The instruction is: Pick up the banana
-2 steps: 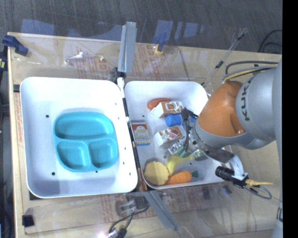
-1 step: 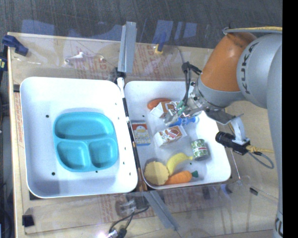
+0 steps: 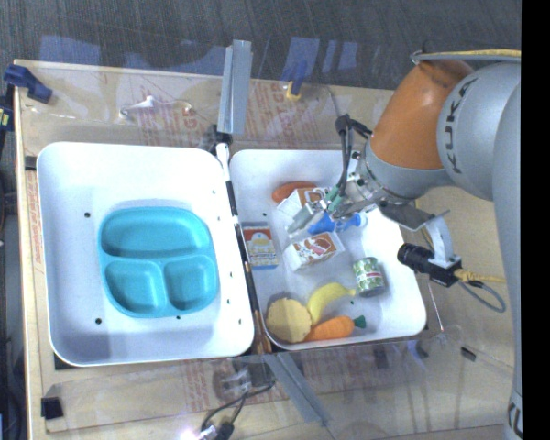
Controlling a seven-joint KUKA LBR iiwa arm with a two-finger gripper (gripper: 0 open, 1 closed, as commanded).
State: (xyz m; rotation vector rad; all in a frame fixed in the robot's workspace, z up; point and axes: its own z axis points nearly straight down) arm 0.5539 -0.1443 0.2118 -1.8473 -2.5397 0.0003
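At the near edge of the right bin [image 3: 399,324], closest to the camera, lies a row of three things: a round tan piece like a cookie or bun [image 3: 289,319], an orange carrot [image 3: 331,329], and just behind and between them the banana [image 3: 327,298], its yellow body curving up toward a small green-labelled can [image 3: 368,276]. The banana rests on the bin floor, touching or nearly touching the tan piece and the carrot, so by my reading the pick is not yet done and the whole grasp is left. The hand [image 3: 341,207] hangs farther back in the same bin, over a clutter of small cartons [image 3: 313,248] and a blue thing near the bin's middle, with an orange-red item [image 3: 293,192] toward the far wall; I cannot tell whether it is released or clenched, and nothing shows clearly held in it. Room around the banana is tight: the near wall sits just past the carrot, the can crowds its upper end, and the tan piece blocks the side toward the divider between the bins. The freest way in looks to be from above. The left bin [image 3: 64,246] holds a blue sectioned tray [image 3: 158,261], well apart from all this.
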